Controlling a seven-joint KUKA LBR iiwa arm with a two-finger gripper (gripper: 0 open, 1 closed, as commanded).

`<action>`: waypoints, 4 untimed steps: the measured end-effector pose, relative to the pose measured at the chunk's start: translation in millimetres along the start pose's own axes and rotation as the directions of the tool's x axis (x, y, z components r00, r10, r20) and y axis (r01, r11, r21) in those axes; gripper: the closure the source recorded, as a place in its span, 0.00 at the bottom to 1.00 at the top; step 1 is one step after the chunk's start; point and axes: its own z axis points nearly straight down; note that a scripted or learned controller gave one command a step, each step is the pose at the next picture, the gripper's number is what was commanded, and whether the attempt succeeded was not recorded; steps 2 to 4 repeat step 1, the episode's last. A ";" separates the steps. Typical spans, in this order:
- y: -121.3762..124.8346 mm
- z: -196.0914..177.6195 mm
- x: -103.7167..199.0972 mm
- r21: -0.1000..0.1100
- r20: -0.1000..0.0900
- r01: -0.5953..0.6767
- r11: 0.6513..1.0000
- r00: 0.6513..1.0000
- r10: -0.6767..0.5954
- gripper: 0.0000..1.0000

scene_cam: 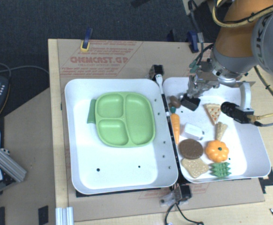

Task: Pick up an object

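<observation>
Beside round brown cookie (pixel 191 148); ribbed pumpkin (pixel 217 151)

Green tray (pixel 125 118) in left bin (pixel 75 125), gripper (pixel 191 97) above right bin's (pixel 254 144) toy food

A single fixed camera looks down at a slant from above the bench (pixel 127 55), far enough to take in both white bins (pixel 78 139); the arm (pixel 242 27) enters from the right.

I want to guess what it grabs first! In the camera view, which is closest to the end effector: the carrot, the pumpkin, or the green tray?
1. Orange toy carrot, just below-left of the end effector.
2. Small orange pumpkin, lower in the right bin.
3. Green divided plastic tray, in the left bin.
</observation>
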 end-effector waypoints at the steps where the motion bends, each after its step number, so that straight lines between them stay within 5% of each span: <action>1: 4.7 16.5 -5.2 0.001 0.001 -0.001 1.000 1.000 0.001 1.00; 4: 4.7 16.5 -5.2 0.001 0.001 -0.001 1.000 1.000 0.001 1.00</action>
